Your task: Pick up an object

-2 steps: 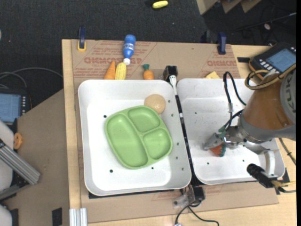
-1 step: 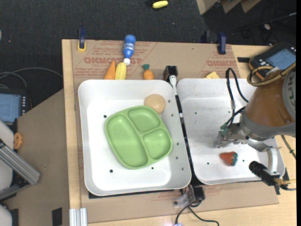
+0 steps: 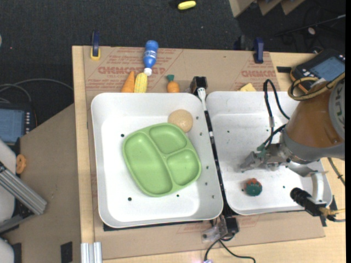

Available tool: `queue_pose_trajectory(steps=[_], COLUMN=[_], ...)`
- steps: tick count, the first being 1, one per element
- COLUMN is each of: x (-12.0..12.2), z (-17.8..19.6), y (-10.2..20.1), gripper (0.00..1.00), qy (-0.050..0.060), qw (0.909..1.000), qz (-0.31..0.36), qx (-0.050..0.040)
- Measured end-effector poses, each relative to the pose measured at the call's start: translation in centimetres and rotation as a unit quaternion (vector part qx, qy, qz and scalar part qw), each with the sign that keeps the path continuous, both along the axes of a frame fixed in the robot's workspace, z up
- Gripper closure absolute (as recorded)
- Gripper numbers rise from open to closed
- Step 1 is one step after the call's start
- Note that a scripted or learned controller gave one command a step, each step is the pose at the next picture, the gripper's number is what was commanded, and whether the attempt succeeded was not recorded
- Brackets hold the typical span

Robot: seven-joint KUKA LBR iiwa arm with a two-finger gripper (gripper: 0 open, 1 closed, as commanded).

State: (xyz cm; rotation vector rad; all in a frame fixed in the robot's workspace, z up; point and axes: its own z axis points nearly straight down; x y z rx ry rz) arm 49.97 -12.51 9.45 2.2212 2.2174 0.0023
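Note:
A small teal and red toy [image 3: 253, 187] lies on the floor of the right bin [image 3: 236, 119], near its front. My gripper [image 3: 253, 160] hangs just above and behind it, reaching in from the right under the orange-banded wrist. Nothing shows between its fingers. In the left bin [image 3: 104, 147] a green divided plate [image 3: 160, 158] lies flat, with a tan round object [image 3: 181, 119] touching its far edge.
Behind the bins on the cardboard lie a blue and white bottle [image 3: 150, 54], a toy corn cob [image 3: 141, 82], an orange piece [image 3: 128, 83] and a small carrot [image 3: 173, 85]. Black cables [image 3: 270, 108] cross the right bin. Clamps hold the board's far edge.

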Motion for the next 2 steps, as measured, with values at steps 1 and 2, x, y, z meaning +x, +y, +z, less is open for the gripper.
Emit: queue_pose_trajectory(steps=[1, 2], x=[-2.19, -2.10], z=[-1.06, -1.02], y=[2.31, 2.19], gripper=[0.00, 0.00], qy=[0.004, 0.002], qw=[1.0000, 1.0000], qz=[0.001, 0.001], qx=[0.0018, 0.0009])
